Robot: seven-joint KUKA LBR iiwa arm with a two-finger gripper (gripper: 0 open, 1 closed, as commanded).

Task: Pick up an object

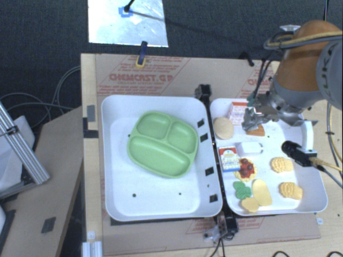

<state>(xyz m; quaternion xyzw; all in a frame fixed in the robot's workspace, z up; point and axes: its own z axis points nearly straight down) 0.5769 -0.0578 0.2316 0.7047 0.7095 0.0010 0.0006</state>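
Whether the jaws are wide or narrow you cannot tell; the gripper point(253, 121) hangs low in the right bin point(321, 197). Left, the green divided plate point(162, 143) lies apart. Rightward, the toy foods crowd together, an orange piece point(257, 131) just under the gripper, probably its target.

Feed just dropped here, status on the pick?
Tool low in right bin, grip unclear. Orange wedge beside it. Bread roll and carton crowd close.
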